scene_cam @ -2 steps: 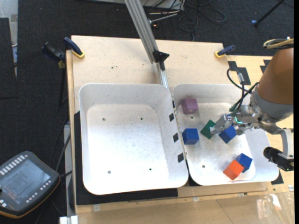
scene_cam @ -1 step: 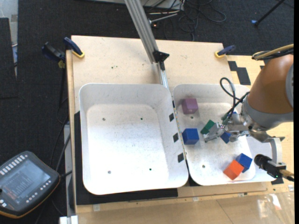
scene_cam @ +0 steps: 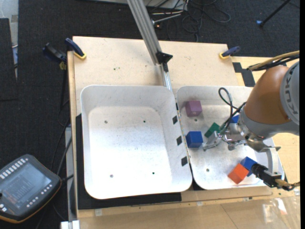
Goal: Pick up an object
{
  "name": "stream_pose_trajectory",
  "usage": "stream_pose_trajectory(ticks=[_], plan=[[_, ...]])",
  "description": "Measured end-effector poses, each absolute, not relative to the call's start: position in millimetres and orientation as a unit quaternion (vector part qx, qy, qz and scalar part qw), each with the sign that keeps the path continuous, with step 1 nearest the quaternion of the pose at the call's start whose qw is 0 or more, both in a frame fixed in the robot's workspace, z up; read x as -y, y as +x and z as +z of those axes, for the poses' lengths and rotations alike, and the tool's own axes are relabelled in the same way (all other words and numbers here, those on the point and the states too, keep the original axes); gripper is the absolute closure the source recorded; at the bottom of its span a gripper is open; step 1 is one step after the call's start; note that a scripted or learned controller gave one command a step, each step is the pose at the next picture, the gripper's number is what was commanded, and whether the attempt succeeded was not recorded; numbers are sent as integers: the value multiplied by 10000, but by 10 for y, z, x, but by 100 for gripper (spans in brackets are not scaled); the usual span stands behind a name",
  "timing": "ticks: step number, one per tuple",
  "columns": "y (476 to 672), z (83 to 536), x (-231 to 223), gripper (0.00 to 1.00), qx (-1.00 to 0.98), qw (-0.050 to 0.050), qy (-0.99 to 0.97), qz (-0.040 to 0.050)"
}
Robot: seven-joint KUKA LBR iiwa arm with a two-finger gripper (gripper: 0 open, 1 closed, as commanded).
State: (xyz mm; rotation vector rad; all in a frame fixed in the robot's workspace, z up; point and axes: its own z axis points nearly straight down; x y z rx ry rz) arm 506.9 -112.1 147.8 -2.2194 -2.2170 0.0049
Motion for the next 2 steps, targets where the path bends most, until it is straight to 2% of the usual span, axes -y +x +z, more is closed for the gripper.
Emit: stream_pose_trajectory(ticks=[1, 2], plan=[[5062, 947, 1117, 0, 7067, 13, -7075, 11], [5077, 1073, 1117, 100, 7068, -4, -7075, -6]])
